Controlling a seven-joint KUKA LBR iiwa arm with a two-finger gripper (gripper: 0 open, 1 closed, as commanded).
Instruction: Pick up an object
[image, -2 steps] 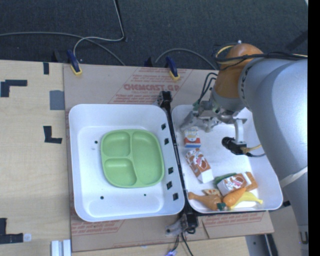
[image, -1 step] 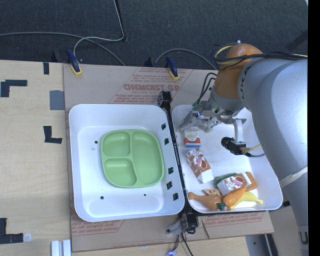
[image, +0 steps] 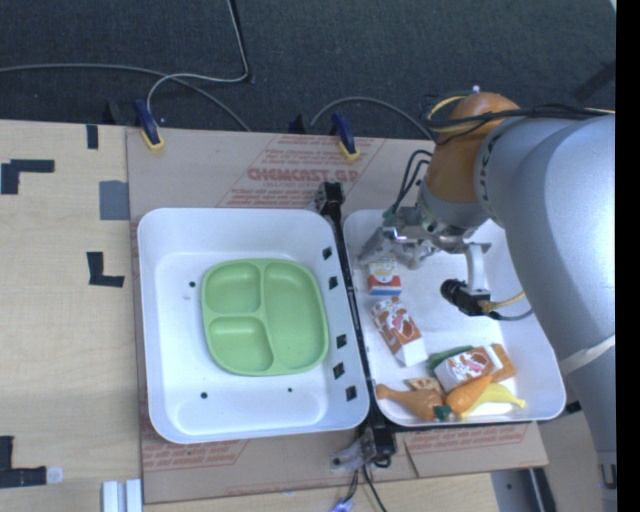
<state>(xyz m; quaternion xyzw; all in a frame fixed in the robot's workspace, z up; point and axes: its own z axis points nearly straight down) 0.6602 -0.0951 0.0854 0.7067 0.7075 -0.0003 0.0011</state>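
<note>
we see the claw (image: 400, 240) at upper right, its state unclear, with the small carton (image: 384, 278) just below-left of it.

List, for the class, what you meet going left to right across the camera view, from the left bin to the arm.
Left bin → green plate → right bin → carton → gripper → arm.
</note>
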